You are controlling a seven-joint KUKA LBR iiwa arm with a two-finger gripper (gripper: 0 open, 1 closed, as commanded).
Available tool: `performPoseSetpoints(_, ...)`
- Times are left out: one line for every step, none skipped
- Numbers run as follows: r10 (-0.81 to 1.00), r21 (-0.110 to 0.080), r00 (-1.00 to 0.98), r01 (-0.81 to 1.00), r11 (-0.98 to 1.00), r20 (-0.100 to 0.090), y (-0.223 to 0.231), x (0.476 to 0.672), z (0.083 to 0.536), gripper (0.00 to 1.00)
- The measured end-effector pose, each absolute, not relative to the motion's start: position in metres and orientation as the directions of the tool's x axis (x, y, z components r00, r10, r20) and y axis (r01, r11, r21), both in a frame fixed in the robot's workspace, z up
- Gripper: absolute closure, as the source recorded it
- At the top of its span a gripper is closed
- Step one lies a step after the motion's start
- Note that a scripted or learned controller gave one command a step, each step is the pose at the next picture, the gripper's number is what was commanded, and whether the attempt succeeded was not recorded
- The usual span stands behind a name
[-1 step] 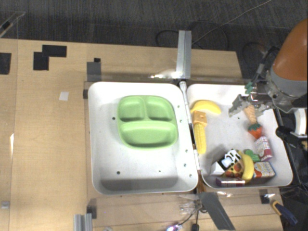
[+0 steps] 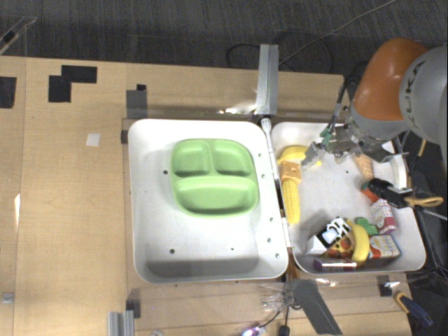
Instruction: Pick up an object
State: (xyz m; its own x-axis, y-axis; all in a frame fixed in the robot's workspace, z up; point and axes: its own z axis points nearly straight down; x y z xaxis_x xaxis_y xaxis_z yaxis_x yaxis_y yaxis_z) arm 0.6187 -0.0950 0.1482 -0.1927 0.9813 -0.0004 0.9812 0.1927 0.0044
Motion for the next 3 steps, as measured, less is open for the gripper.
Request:
performPoseSetpoints(0.963,0.0,-0.27,0.963,0.27,-0.002,-0.108,0.67,0.089,0.0)
performPoseSetpoints(0.962,-0.01,-0.272,0.962,0.272,0.005,-0.106,0.668,0.097,1.0)
performPoseSetpoints(0.989,0.008,-0.149,0.989,0.149,-0.001,-0.048,0.67,0.187,1.0)
